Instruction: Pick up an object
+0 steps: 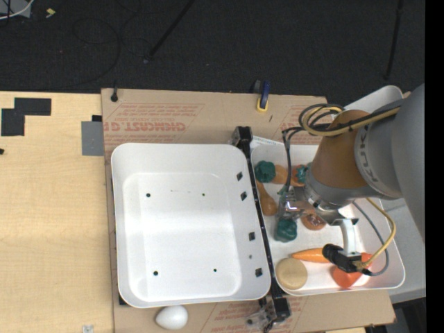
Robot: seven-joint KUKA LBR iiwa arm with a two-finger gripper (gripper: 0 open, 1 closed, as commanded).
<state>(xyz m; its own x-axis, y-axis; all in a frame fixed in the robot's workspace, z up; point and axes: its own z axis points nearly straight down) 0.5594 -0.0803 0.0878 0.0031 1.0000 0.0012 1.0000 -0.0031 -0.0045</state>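
Arm over right bin (pixel 388 272)
We read no writing clearly; we cannot tell the hand (pixel 290 210) state above a teal object (pixel 285 229).

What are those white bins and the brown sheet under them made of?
The white bins look like smooth moulded plastic: glossy, with rounded corners. The brown sheet looks like matte cardboard, since it carries printed red lettering, though I can't be sure.
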